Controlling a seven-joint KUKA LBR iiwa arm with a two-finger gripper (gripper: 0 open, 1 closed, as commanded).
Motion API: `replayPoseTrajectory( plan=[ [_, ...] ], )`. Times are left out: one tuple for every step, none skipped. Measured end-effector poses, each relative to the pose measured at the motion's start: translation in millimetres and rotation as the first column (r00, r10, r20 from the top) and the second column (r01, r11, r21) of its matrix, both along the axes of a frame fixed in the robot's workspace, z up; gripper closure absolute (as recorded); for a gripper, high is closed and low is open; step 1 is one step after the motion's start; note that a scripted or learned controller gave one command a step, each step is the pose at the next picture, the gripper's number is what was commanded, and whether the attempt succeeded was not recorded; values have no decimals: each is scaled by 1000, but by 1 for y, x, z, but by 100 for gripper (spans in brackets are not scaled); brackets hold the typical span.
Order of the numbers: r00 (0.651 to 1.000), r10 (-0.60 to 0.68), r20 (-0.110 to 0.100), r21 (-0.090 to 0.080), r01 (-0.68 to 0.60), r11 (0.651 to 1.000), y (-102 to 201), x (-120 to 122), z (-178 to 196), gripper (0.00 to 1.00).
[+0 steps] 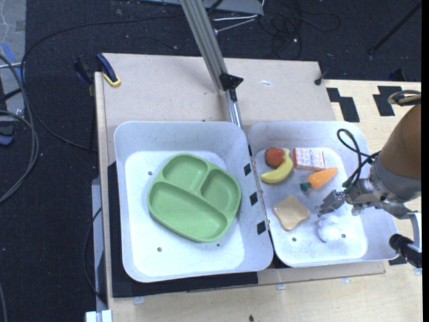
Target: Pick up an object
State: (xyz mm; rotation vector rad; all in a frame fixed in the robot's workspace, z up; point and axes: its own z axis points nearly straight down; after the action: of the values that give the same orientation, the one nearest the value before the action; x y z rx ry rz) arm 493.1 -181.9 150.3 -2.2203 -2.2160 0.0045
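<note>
The right bin (355, 247) holds a red tomato-like ball (273, 155), a yellow banana (279, 172), a small red and white box (310, 158), an orange carrot (323, 177), a tan bread slice (291, 212) and a small white object (330, 231). My gripper (342, 201) reaches in from the right and hangs over the right half of this bin. It is just above the white object, below the carrot and to the right of the bread. I see nothing held in it.
The left bin (134, 180) carries a green divided plate (194, 197). A slanted metal pole (204, 32) crosses the back of the bench. The arm's grey body (402, 159) with a black cable covers the right bin's right edge.
</note>
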Motion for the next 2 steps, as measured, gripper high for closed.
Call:
replayPoseTrajectory(
  plan=[
    [1000,1,1,0,-1,1000,1,-1,-54,0],
    [1000,0,6,-1,0,1000,0,0,-41,100]
  ],
)
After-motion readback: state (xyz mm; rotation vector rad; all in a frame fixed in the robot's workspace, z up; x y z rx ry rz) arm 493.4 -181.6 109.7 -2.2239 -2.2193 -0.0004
